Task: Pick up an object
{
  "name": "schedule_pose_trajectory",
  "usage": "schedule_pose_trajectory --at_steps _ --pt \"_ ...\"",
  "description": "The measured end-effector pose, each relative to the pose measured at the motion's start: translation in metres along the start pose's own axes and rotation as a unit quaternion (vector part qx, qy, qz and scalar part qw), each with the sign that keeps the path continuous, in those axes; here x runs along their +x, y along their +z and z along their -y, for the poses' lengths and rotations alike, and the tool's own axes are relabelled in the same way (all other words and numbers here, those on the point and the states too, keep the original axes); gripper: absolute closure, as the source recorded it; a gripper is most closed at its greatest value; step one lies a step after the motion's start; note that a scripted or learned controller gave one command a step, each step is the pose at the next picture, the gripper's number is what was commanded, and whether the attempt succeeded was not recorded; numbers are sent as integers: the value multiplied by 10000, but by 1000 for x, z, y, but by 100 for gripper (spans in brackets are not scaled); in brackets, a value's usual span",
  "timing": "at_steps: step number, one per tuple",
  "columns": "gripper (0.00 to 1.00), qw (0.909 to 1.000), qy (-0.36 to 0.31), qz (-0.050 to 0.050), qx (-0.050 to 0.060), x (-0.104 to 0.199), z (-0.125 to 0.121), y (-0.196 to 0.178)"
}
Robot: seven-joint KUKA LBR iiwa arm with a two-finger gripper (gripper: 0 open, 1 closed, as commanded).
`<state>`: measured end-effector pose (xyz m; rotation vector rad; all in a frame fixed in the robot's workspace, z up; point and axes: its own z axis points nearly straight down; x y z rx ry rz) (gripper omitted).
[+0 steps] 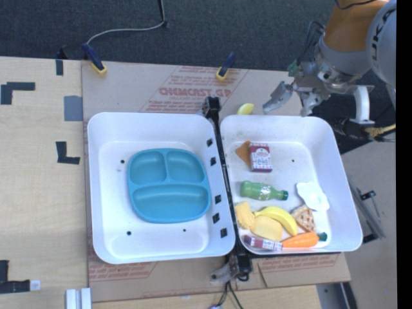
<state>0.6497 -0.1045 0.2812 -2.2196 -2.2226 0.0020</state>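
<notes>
Cardboard-covered bench carries two white bins, and above the far rim of the right bin (pixel 335 140) the gripper (pixel 291 102) hangs open and empty, so the approach step remains: descend onto a piece like the green bottle (pixel 262 190) mid-bin.

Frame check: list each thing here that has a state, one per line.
Gripper: open, holding nothing, above the right bin's far rim.
Green bottle: lying on its side in the right bin.
Blue plate: flat in the left bin, nothing on it.
Carrot: lying at the near wall.
</notes>
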Motion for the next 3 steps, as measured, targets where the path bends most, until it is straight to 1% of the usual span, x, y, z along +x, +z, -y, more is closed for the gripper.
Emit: schedule_pose_trajectory --at_steps 1,2,3 --pt "0 10000 2 -3 4 22 43 60" --pt "0 10000 1 2 -13 -2 10 195" --pt "100 10000 -2 4 -11 -2 10 185"
